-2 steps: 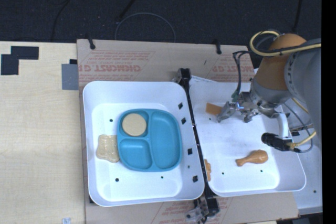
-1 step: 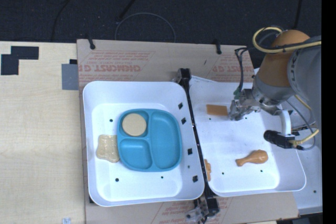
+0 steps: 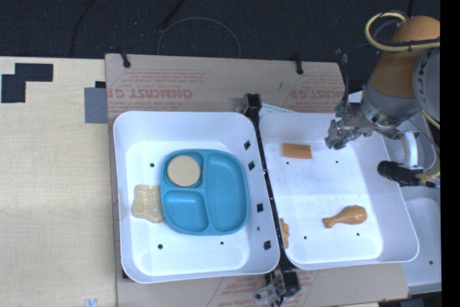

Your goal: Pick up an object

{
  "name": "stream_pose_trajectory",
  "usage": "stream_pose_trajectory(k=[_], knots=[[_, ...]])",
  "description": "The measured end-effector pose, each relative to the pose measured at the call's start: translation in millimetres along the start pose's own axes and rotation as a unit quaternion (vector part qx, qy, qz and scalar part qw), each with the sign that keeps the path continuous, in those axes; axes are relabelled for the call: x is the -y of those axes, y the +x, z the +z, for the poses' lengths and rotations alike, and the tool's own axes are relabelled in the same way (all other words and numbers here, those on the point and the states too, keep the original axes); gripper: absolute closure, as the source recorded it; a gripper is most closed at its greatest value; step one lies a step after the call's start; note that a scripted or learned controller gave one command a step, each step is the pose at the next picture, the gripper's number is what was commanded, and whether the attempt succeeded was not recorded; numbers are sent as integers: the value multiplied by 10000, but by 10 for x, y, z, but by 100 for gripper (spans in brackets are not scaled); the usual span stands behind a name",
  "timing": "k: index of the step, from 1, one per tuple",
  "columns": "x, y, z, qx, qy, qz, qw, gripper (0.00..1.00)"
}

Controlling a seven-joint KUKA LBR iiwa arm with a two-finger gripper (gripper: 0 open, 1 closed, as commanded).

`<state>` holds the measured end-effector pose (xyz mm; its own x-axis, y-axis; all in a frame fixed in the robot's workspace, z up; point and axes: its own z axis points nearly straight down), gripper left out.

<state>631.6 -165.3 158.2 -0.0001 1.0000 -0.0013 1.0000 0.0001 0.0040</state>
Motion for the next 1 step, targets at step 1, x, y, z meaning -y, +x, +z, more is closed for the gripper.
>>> stream_pose_trajectory(k=[1], knots=[[37, 73, -577, -4, 0, -7, 10000, 100]])
